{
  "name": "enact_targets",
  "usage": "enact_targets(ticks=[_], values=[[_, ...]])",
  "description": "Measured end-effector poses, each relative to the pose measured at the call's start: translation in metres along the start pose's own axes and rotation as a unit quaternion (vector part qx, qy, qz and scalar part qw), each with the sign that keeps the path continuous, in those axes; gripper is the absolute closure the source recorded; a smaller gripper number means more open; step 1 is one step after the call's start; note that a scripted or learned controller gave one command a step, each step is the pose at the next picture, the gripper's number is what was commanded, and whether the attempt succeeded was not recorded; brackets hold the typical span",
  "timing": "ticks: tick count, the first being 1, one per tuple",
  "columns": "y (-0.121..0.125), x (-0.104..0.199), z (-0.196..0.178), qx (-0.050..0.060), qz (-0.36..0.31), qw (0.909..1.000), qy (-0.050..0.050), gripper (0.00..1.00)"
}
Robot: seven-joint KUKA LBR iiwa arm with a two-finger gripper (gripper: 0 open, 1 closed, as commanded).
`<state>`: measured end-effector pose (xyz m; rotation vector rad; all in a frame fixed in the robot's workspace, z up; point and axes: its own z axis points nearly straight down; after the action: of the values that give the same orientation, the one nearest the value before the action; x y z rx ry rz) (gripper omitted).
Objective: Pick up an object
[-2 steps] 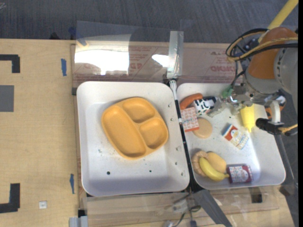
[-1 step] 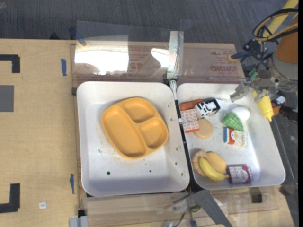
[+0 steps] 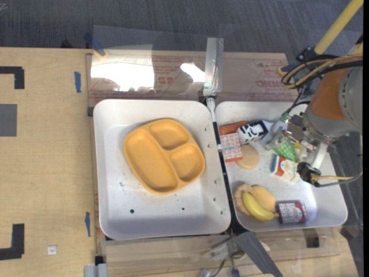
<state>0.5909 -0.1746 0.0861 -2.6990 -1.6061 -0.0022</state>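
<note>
The right bin [image 3: 334, 209] holds several small items. A yellow banana [image 3: 258, 203] lies at its front beside a dark red jar [image 3: 291, 212]. A black-and-white toy [image 3: 252, 130], a red-and-white carton [image 3: 230, 146] and a tan round piece [image 3: 249, 157] sit near the bin's left wall. My gripper [image 3: 288, 136] hangs low over the bin's right half, directly above a green item [image 3: 286, 150]. An orange-and-white packet [image 3: 283, 167] lies just in front of it. I cannot see whether anything is held.
The left bin [image 3: 109, 212] carries a yellow divided plate [image 3: 164, 154]. The grey arm with its orange band [image 3: 328, 97] comes in from the right, trailing cables [image 3: 323, 179] over the right bin's edge. A metal divider [image 3: 212, 68] stands behind the bins.
</note>
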Motion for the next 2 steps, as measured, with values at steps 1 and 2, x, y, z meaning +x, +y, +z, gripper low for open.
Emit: enact_targets(ticks=[1,2], values=[[0.043,0.044,0.001,0.000,-0.007,1.0000,-0.001,0.00],[0.060,0.011,-0.001,0.002,0.167,0.9860,0.002,0.00]])
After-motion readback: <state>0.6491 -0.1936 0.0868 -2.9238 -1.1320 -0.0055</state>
